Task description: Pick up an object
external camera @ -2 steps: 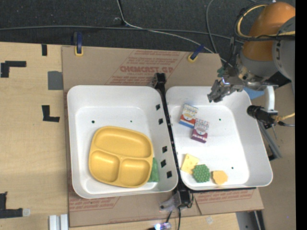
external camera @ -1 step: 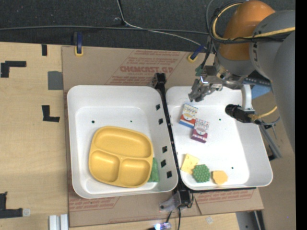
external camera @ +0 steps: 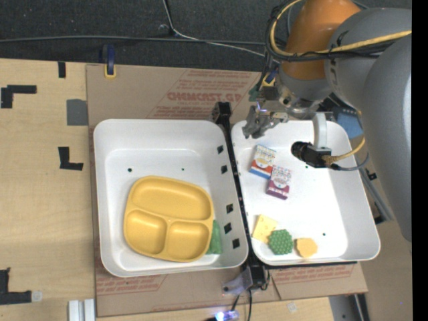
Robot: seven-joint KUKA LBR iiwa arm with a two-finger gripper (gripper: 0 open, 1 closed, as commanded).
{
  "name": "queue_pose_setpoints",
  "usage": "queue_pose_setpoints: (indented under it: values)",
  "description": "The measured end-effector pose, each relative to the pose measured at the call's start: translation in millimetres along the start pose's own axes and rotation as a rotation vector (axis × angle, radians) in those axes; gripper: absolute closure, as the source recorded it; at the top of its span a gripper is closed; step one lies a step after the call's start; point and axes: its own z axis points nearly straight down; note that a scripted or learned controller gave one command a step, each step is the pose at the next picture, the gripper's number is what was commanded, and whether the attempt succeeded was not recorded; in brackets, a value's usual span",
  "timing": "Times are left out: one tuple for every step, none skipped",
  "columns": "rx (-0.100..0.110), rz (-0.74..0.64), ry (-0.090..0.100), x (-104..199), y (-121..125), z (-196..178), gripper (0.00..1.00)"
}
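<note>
My gripper (external camera: 259, 122) hangs over the far left corner of the right bin (external camera: 334, 199), with nothing between its fingers that I can make out. Just in front of it lies a small white, red and blue carton (external camera: 263, 161), and beside that a purple and white packet (external camera: 279, 182). Near the bin's front edge lie a yellow wedge (external camera: 263, 227), a green bumpy ball (external camera: 280, 241) and an orange piece (external camera: 307, 247).
The left bin (external camera: 110, 179) holds a yellow divided plate (external camera: 167, 217) with a green piece (external camera: 215, 238) against its right side. A black divider (external camera: 231, 172) runs between the bins. The grey arm and orange band (external camera: 321, 25) loom over the right bin's far side.
</note>
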Motion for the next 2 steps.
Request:
queue_pose_setpoints:
  values:
    - [0.0,0.0,0.0,57.4,8.1,-9.4,1.0]
    - [0.001,0.0,0.0,106.3,13.2,-14.5,1.0]
